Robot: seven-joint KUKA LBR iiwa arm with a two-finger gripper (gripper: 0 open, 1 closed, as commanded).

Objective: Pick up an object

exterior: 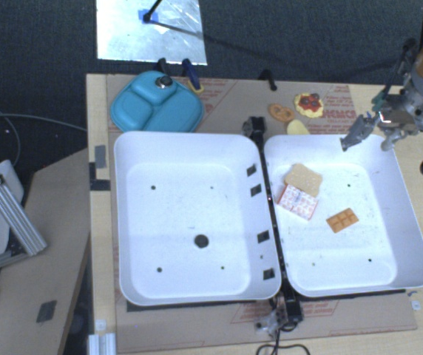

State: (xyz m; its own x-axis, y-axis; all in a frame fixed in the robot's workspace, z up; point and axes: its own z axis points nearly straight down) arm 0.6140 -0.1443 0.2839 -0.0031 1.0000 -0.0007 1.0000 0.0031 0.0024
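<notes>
The right bin holds three small objects: a tan bread-like slice, a pink and white patterned box just below it, and an orange waffle-like piece to the right. My gripper hangs over the bin's far right corner, above and to the right of these objects. Its two grey fingers stand spread apart with nothing between them.
The left bin has a small dark spot on its floor. Behind the bins lie a blue lidded dish, a small pizza-like toy and two yellowish toy foods. A black clamp sits where the bins meet.
</notes>
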